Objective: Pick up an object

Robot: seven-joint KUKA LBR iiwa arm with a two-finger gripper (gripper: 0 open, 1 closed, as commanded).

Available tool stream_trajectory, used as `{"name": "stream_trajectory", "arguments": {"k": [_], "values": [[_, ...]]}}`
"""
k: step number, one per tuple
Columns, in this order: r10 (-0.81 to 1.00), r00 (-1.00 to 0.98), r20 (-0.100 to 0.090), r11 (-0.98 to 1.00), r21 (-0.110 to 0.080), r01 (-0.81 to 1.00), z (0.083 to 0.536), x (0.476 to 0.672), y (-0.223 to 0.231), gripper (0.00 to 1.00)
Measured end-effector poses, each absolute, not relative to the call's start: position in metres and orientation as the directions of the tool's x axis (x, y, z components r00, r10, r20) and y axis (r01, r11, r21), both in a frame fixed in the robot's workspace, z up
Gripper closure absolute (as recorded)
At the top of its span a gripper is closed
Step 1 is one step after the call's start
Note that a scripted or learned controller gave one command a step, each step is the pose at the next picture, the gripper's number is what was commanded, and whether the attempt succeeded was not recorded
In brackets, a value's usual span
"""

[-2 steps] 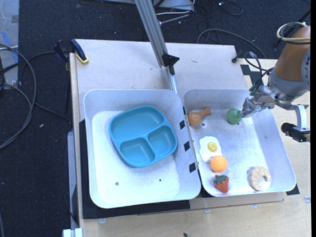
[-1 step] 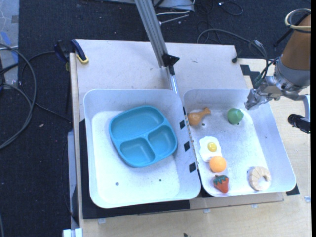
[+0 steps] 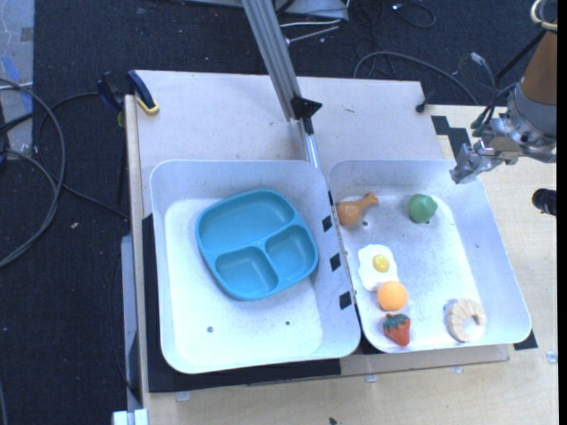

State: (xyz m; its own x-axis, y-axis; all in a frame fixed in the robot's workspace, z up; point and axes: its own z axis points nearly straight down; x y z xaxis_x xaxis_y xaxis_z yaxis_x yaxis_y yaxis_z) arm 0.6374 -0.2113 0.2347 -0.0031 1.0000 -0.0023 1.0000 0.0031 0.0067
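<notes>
The right bin (image 3: pixel 492 264) holds several toy foods: a brown chicken drumstick (image 3: pixel 357 208), a green ball-like fruit (image 3: pixel 423 207), a fried egg (image 3: pixel 378 265), an orange (image 3: pixel 392 297), a strawberry (image 3: pixel 398 328) and a beige shrimp-like piece (image 3: pixel 465 319). My gripper (image 3: pixel 464 168) hangs at the bin's far right rim, above and to the right of the green fruit, apart from every object. Nothing shows between its fingers.
The left bin (image 3: pixel 177 326) carries a blue three-compartment plate (image 3: pixel 256 243). A slanted metal pole (image 3: pixel 275 47) comes down to the seam between the bins at the back. Cables lie on the dark floor around the bench.
</notes>
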Motion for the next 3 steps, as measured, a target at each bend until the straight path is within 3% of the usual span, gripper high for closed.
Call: {"name": "stream_trajectory", "arguments": {"k": [3], "values": [[1.0,-0.008,0.002,0.008,-0.002,1.0,0.231,0.61,-0.063,1.0]]}}
